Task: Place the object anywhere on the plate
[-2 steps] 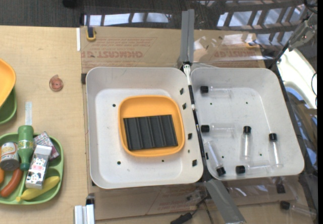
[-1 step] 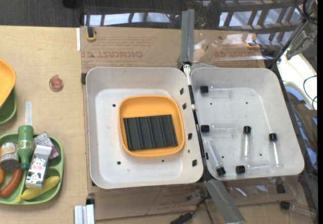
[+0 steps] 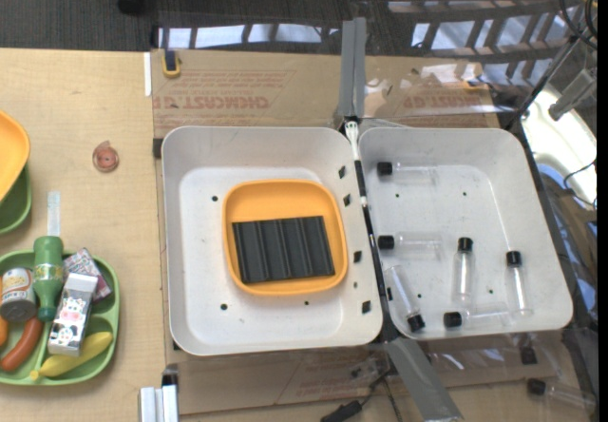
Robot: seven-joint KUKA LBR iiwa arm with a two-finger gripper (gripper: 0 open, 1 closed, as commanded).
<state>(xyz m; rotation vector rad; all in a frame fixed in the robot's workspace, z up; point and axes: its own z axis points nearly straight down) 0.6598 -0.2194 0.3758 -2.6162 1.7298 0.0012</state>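
Observation:
An orange plate (image 3: 282, 192) with rounded corners lies in the middle of the left white bin (image 3: 190, 316). On it rests a dark grey ribbed slab (image 3: 287, 249), lying flat and covering most of the plate's lower part. In the right white bin (image 3: 532, 182) lie several clear tubes with black caps: one near the back left (image 3: 408, 169), one by the left wall (image 3: 410, 242), two upright-lying ones at the right (image 3: 464, 270) (image 3: 516, 282), and more along the front (image 3: 475, 317).
On the wooden table to the left stand a green tray of toy food (image 3: 57, 325), an orange bowl (image 3: 9, 159) and a small pink disc (image 3: 106, 158). Cardboard (image 3: 247, 97) and a grey post (image 3: 352, 68) lie behind the bins.

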